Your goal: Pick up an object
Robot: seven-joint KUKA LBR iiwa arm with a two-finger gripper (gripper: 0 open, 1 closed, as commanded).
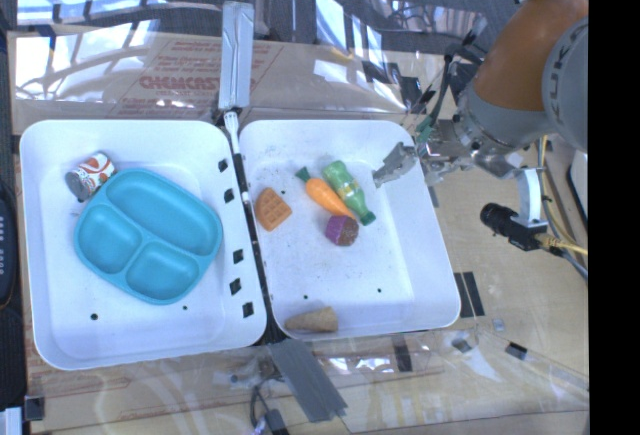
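Two white bins side by side on the bench. Left bin (50, 323): blue divided plate (148, 235) in the middle; small can (90, 174) on its side, touching the plate's upper left rim. Right bin (420, 263): orange wedge (272, 208) near the left wall; carrot (326, 194) lying aslant at centre, a green bottle (348, 190) just beside it on the right, the two touching; purple round fruit (342, 230) just below the carrot's lower end; tan bread-like lump (312, 321) against the bottom wall. Arm enters from the right, orange band uppermost. Gripper (395, 164) sits over the right bin's upper right edge, near the bottle but apart from it, nothing seen between its fingers; whether they are spread or pressed together cannot be told. Cardboard sheet with red print (180, 73) lies behind the bins
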